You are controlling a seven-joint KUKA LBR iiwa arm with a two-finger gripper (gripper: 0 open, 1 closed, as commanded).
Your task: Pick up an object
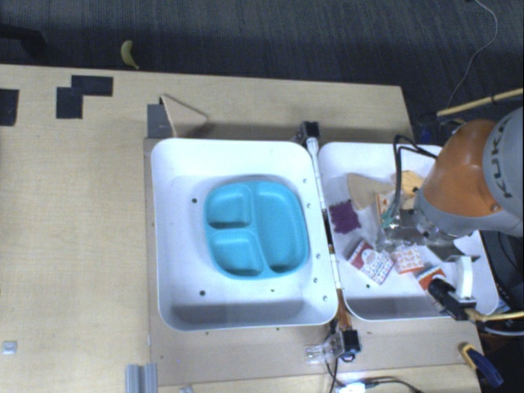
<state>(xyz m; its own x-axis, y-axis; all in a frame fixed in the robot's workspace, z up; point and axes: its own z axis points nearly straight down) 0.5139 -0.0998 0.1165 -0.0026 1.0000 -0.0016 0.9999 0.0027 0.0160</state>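
Right bin (360, 158): patterned packet (377, 264) just below end effector (394, 234).

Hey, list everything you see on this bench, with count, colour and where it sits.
bins: two, white, side by side mid-bench.
divided tray: one, light blue, three compartments, in the left bin.
purple item: one, at the left of the right bin.
patterned packets: a few, red and white, in the middle of the right bin.
tan item: one, toward the far side of the right bin.
black tape marks: several, far left of the bench.
yellow object: one, on the dark floor beyond the bench.
arm: one, grey with orange band, over the right bin.
tool: one, low among the packets.
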